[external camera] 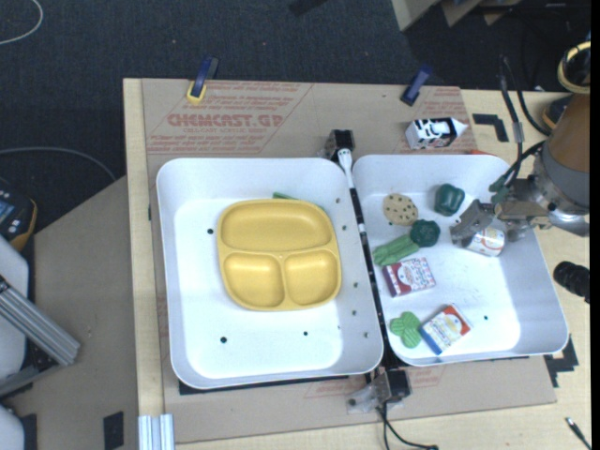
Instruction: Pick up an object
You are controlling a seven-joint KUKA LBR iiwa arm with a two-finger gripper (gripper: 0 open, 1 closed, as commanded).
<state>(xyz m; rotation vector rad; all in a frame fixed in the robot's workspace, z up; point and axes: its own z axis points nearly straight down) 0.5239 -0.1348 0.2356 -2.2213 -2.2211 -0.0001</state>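
Bench: two white bins (pixel 187 251); one yellow tray (pixel 278 252) (left bin); hand (pixel 485 231) over can (pixel 489 243), grip unclear.

A: What is lying under the yellow tray (pixel 278 252)?
B: A green item (pixel 284 196) is showing only a sliver.
A: The arm (pixel 574 162)?
B: The right edge is cutting it off.

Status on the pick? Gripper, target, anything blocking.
Gripper low in right bin, over a small white-and-red can; grasp unconfirmed. Green pepper sits close by.
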